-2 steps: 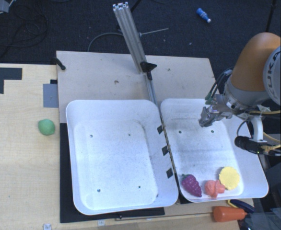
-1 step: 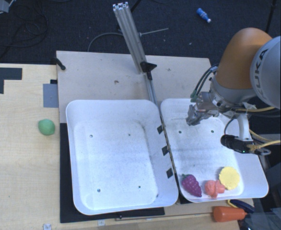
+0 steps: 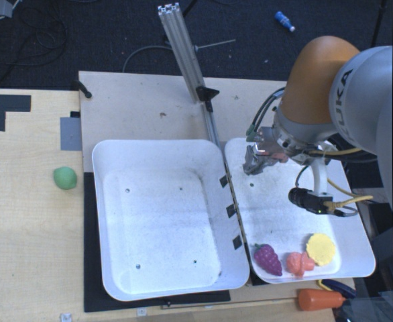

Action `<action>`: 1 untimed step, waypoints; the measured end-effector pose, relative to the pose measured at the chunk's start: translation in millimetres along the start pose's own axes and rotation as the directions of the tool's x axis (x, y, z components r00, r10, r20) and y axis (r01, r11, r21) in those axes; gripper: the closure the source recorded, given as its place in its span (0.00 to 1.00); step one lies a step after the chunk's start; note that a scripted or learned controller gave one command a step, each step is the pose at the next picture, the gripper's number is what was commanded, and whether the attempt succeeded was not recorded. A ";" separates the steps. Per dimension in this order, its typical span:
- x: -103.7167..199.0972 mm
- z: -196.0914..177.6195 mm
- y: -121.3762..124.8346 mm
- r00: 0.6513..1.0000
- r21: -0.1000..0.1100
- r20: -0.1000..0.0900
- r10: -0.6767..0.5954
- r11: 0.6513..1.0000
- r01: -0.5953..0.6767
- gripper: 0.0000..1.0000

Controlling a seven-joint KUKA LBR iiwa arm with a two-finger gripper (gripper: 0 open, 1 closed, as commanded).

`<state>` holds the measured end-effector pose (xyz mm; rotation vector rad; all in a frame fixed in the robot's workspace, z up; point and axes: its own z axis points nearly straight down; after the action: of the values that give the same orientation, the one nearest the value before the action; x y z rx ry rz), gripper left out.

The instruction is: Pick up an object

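Over right bin (image 3: 357, 263) – arm bent down, tool (image 3: 253, 161) near upper-left corner.

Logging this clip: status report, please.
Gripper above right bin's far end, holding nothing. Purple, pink, yellow toys at near edge. Path clear.

We read partial black lettering, likely "KUKA", on the grey arm (image 3: 357, 92); we found no other legible text or numbers.
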<state>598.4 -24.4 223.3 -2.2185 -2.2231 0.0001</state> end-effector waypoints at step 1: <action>57.4 -9.5 -8.9 1.000 0.000 0.000 -0.002 1.000 0.002 1.00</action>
<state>589.5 33.0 232.8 -2.2164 -2.2250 -0.0007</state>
